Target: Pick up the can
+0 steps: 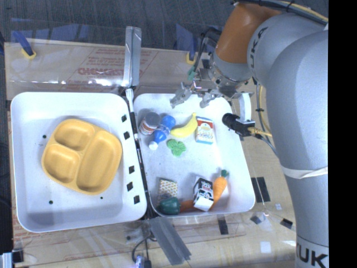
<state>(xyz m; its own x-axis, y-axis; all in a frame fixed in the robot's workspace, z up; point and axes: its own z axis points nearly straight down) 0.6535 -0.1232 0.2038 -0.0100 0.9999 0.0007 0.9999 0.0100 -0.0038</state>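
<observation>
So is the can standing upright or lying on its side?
Lying on its side: the can shows its round end and red side wall, beside the blue bottle.

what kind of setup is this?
Probably a lab bin-picking test cell, not a kitchen: a KUKA arm with its gripper above two white bins, toy food like a banana and carrot beside the can, and a yellow tray.

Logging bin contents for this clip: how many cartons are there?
2, both in the right white bin: a red and white carton beside the yellow banana, and a black-and-white milk carton beside the orange carrot.
</observation>
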